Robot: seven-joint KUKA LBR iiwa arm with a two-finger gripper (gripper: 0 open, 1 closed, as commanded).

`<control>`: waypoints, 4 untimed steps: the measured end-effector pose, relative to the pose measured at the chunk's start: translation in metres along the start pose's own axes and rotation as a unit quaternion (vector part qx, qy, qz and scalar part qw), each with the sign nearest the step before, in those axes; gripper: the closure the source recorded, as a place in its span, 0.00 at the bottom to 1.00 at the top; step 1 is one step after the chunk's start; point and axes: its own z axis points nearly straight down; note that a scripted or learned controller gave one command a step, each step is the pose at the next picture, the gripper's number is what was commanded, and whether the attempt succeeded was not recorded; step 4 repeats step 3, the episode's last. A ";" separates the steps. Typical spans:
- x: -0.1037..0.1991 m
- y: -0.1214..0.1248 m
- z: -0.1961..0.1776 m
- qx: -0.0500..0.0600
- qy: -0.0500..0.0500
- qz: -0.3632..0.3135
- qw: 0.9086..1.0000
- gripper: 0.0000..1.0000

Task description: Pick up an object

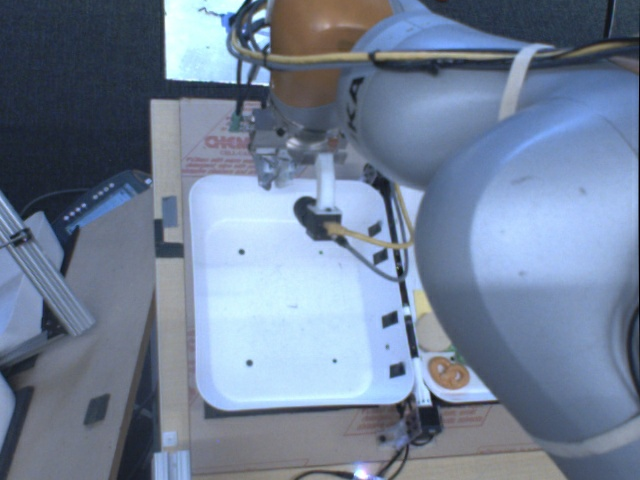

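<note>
Nearest, low right: grey arm (540,248) covering most of the right bin (470,393); small orange-patterned object (447,373) visible in that bin at its near edge. Centre: left bin (290,308), white, on the table (100,368). Far: gripper (298,183) above the left bin's far rim; finger state: cannot tell.

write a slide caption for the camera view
KUKA arm reaching from the right, its gripper poised over the far edge of the left white bin.

White bin (215,368), grey arm (520,218), orange band (315,28)
</note>
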 end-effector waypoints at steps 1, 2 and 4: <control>0.000 0.001 -0.011 -0.001 0.001 -0.001 1.000 1.00; 0.020 0.000 -0.056 -0.001 0.000 0.000 1.000 1.00; 0.006 -0.005 0.018 0.003 -0.002 0.003 1.000 1.00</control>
